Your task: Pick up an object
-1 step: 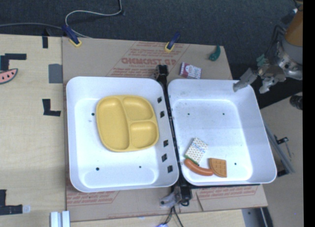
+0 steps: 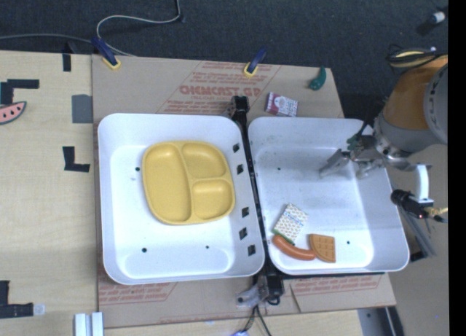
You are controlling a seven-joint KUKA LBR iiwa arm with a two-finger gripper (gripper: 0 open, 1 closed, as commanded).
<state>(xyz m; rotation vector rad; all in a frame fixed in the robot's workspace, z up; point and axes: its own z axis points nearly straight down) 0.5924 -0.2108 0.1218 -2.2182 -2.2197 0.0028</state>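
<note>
The toy hot dog (image 2: 293, 248), waffle (image 2: 322, 247) and checkered cracker (image 2: 291, 220) in the right bin's (image 2: 378, 254) near corner look light and stiff, best pinched across their narrow widths, while the claw (image 2: 342, 161) hovers apart, empty, fingers seemingly spread.

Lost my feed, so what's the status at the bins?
Pincer over right bin, upper area, nothing seen in it. Hot dog, waffle, checkered packet lie near front edge, untouched. Path clear.
</note>
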